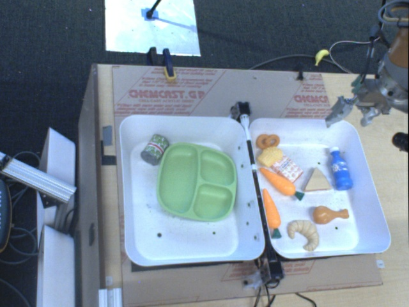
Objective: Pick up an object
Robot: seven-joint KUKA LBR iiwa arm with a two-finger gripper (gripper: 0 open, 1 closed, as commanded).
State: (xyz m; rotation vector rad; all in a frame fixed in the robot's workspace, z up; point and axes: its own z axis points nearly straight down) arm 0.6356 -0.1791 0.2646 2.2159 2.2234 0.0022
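Observation:
My gripper [353, 114] hangs open above the far right corner of the right bin [369, 190], with nothing between its fingers. Below it in that bin lie a blue bottle [339, 168], a triangular sandwich piece [316, 181], a chicken drumstick [330, 215], a croissant [305, 232], two carrots [279, 182] [272, 211], a red-and-white packet [287, 169], a yellow piece [271, 156] and a pretzel [268, 141]. The blue bottle is the closest to the gripper.
The left bin [137, 235] holds a green divided plate [197, 181] and a small can [154, 149] lying at its far left. A black divider [253, 171] runs between the bins. Cables trail behind the bench near the arm [393, 56].

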